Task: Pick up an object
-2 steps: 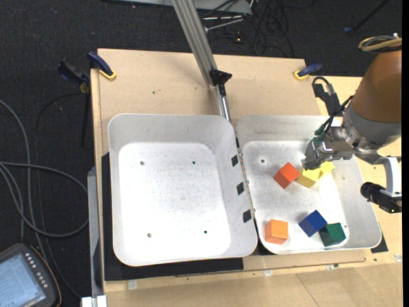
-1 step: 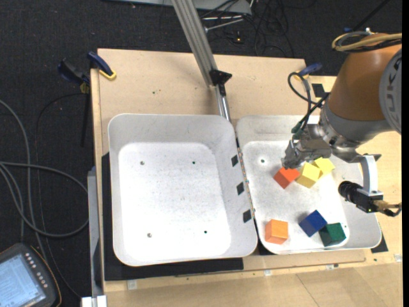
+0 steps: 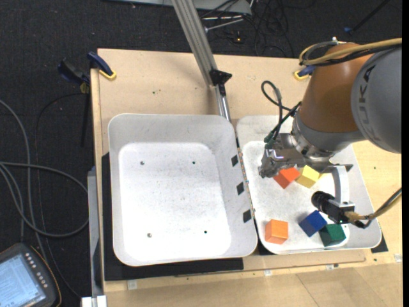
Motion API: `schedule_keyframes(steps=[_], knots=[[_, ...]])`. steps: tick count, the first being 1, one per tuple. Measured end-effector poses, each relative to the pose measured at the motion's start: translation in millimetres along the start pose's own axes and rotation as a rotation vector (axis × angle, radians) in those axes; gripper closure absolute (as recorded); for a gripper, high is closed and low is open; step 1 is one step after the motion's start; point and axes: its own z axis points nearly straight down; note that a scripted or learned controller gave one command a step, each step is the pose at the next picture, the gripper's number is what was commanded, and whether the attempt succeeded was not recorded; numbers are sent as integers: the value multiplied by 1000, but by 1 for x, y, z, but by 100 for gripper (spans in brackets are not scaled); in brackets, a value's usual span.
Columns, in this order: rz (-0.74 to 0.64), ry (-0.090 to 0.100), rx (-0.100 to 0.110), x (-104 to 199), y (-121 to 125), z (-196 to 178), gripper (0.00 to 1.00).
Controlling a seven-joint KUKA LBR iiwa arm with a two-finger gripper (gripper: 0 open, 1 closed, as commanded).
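Camera view: arm (image 3: 345,101) reached over right bin (image 3: 255,190) from 3 o'clock. Gripper (image 3: 273,164) hung low at bin's 10 o'clock, just beside red block (image 3: 285,177); jaw state could not be told. Yellow block (image 3: 308,176) touched red's 3 o'clock. Orange block (image 3: 277,231), blue block (image 3: 313,223), green block (image 3: 333,235) lay toward 6 o'clock. Left bin (image 3: 172,184) sat alongside.

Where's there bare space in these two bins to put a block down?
The left bin has a bare floor from wall to wall. The right bin is crowded: the hand hangs beside the red block and yellow block, with orange, blue and green blocks along its near edge.
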Motion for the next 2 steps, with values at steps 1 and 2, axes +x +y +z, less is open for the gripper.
schedule_keyframes(steps=[1, 2], knots=[[-1, 0, -1, 48, -9, -7, 100], [-1, 0, -2, 108, -9, -12, 100]])
